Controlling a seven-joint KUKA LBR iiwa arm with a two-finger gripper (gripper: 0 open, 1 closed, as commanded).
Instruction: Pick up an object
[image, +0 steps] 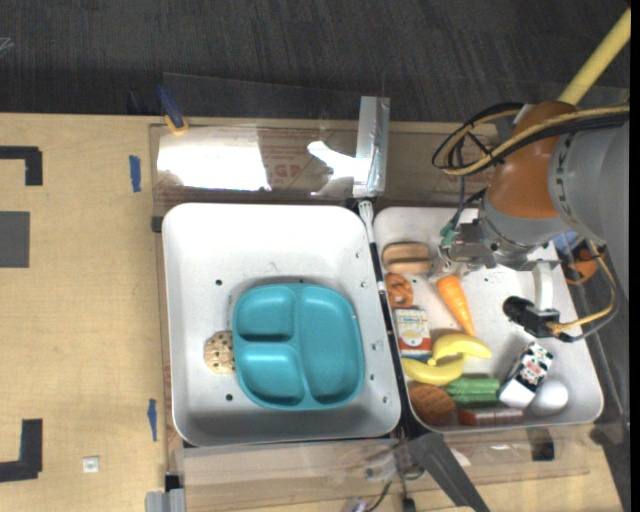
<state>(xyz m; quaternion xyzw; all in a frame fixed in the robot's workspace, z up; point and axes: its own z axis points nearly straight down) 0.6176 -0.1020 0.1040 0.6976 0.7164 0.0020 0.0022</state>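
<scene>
Light wooden desk (80, 330) with bits of blue tape and black corner marks on it, and two shallow white bins sitting side by side in the middle. The left bin (200, 240) has a teal divided plate (297, 345) lying flat in it, plus a cookie (219, 352) tucked right against the plate's left edge. The right bin (585, 395) is where all the clutter is: a carrot (455, 300) lying at a slant near the top, a bread-roll looking thing (406, 255) at the top left, a pretzel-ish brown item (399, 289) just below that, a small carton (411, 328), a banana (445, 360) across the middle, a green piece (472, 389) just under it, a brown round item (432, 402) in the lower left corner, and a white bottle with a patterned label (532, 375) at the lower right. The grey arm (590, 190) with its orange band comes in from the right and hangs over the top of the right bin, with the gripper (462, 243) just above the carrot's thick end. Cables and the wrist crowd that spot, so I can't tell if the fingers are open or closed.
</scene>
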